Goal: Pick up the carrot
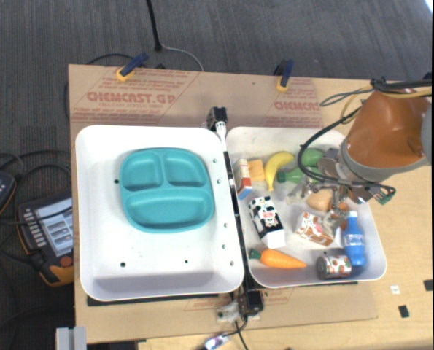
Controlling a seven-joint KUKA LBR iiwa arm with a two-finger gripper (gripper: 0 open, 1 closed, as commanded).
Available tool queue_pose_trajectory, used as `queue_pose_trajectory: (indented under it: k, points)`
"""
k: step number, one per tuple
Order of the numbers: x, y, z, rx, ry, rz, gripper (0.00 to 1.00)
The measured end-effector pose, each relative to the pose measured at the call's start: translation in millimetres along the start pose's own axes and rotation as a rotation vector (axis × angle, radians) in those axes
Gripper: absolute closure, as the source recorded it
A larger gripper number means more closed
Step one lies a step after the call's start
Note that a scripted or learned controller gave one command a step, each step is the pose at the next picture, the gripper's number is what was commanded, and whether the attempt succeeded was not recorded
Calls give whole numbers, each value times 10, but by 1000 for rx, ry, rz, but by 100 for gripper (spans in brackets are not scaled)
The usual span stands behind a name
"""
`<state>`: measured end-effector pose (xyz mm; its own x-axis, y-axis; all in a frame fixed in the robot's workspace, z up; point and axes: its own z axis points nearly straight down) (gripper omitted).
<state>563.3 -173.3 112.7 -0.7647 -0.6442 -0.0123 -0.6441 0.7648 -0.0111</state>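
The carrot (281,259) lies at the right bin's (377,268) front edge, likely light, stiff and smooth; grip across its thick middle. Whether the hand (332,192) is spread, I cannot tell.

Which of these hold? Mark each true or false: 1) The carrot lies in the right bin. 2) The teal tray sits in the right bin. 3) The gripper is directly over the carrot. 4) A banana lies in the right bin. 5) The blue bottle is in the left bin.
1) True: the carrot lies near the front edge of the right bin.
2) False: the teal tray sits in the left bin.
3) False: the gripper hangs over the bin's far right part, apart from the carrot.
4) True: the banana lies near the bin's back.
5) False: the blue bottle is in the right bin.
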Motion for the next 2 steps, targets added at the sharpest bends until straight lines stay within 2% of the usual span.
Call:
queue_pose_trajectory:
  k: [1,2]
  points:
    - [-12,24,5,-6,0,-132,0]
    - [60,-33,4,1,1,-158,0]
